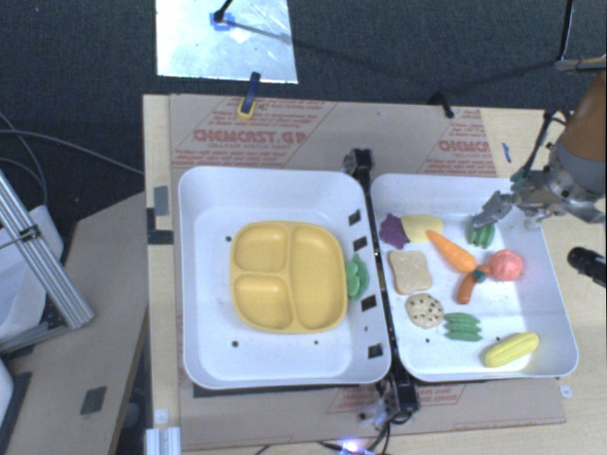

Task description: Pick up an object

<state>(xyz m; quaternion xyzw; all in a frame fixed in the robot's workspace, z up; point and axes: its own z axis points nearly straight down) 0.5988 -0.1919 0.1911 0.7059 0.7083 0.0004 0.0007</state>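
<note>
**Pick not yet made: gripper low over the far right corner of the right bin**

Progress: judged early. Every object rests on a bin floor; nothing is lifted. Approach looks done or nearly so; grasp and lift remain.

Gripper: grey two-finger gripper [486,218] at the end of the grey arm with orange band [580,131], reaching in from the right. Its tip sits low in the right-hand shallow white bin [560,335], at the far right part. Whether the fingers stand apart or together cannot be told at this size, nor whether anything sits between them.

Likely target: small green plastic vegetable piece [485,234], touching or just under the gripper tip; contact unclear.

Other contents, right bin:
- long orange plastic carrot [450,251], just beside the gripper, toward the bin's middle
- pink-red round plastic fruit [506,265], near, on the nearer side
- small orange-red pepper-like piece [466,287]
- pale yellow flat piece [422,226]
- purple leafy piece [393,231]
- tan toast slice [411,271]
- chocolate-chip cookie [424,309]
- green pea pod [463,326]
- yellow corn cob [511,349], well apart from the gripper

Left-hand white bin [204,216]: yellow three-compartment plastic tray [287,276]; green leafy piece [356,278] against its right edge.
</note>
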